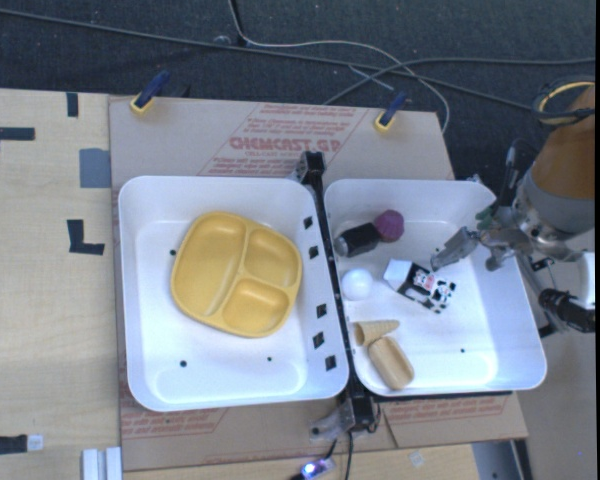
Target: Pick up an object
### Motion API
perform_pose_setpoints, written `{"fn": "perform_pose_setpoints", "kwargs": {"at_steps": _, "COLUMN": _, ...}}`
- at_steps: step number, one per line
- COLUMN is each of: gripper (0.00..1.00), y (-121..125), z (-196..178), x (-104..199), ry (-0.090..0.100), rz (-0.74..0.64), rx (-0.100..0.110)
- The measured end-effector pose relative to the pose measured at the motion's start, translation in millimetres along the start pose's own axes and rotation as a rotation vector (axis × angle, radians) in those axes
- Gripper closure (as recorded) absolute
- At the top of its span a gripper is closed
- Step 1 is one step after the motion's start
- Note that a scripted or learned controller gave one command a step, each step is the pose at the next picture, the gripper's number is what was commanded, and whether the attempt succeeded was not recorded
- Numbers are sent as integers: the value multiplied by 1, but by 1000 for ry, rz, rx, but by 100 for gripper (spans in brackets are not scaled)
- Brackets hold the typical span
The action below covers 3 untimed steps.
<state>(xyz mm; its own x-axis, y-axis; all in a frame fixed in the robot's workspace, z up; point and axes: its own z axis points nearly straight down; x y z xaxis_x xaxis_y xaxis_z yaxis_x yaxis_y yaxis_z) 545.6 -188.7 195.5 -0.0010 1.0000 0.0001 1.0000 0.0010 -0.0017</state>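
Candidate objs lie in the right bin [480,368]: a small white block w/ black and red print [421,284], nr bin centre, sits just below-left of the gripper [450,256], close to its tip; contact not resolvable. Gripper state: cannot tell, since the tip is a thin grey blur over the white floor. Left of the block, a white ball [356,285], smooth and round, rests nr the divider. Above it, a black cylinder [357,238] lies on its side, touching or just beside a dull purple ball [389,225]. Lower in the bin, a tan cone-shaped piece [376,330] lies just above a tan rounded block [391,362]; whether they touch is unclear. Left bin [145,298], glossy white plastic, holds a yellow compartment tray [237,273] w/ three sections, tilted approx. diagonal. Arm [565,173]: grey body, orange band, cut off at frame's right. Both bins sit on a cardboard sheet [280,138] w/ red print, held by two yellow-blue clamps [150,92] at its far edge. Cables [310,46] cross the dark floor beyond.
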Motion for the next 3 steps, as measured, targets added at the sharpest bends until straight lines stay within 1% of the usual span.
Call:
{"fn": "perform_pose_setpoints", "kwargs": {"at_steps": 1, "gripper": 0, "y": -3, "z": 61, "x": 8, "ry": 1, "rz": 0, "rx": 4}}
{"fn": "perform_pose_setpoints", "kwargs": {"at_steps": 2, "gripper": 0, "y": -2, "z": 113, "x": 9, "ry": -2, "rz": -1, "rx": -2}}
{"fn": "perform_pose_setpoints", "kwargs": {"at_steps": 3, "gripper": 100, "y": -1, "z": 99, "x": 8, "ry": -3, "rz": -1, "rx": -4}}
